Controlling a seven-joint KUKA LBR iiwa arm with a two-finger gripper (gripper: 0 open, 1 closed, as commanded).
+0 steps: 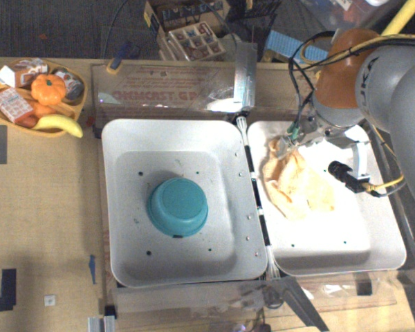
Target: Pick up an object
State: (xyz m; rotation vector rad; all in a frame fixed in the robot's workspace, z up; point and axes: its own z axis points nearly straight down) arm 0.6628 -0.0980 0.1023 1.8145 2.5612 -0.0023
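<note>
Two shallow white bins stood side by side on the bench, both of smooth plastic with rounded corners and a flat floor. In the left bin [124,151] a teal bowl [178,207] lay upside down, a little below the middle of the floor; it was round, matt and domed, and it touched no wall. In the right bin [346,247] a pale yellow cloth [296,182] lay crumpled against the left wall, in the upper left part of the floor. The cloth looked soft and thin, with many folds, and one pointed part of it rose toward the upper left corner.

The grey arm [394,81], with a glossy orange band [349,68] above the wrist, reached in over the upper right corner of the right bin. The gripper [294,135] was at the top edge of the cloth, near the upper left corner of that bin. It was small and partly dark there, so I cannot tell if it was spread or pressed together, or if it pinched the cloth. Black and yellow cables [360,178] hung beside the wrist over the bin floor.

Near the upper left corner of the bench, a woven basket [0,109] carried a round orange pumpkin [48,88] and a curved yellow banana [59,124], both smooth like toys.
</note>
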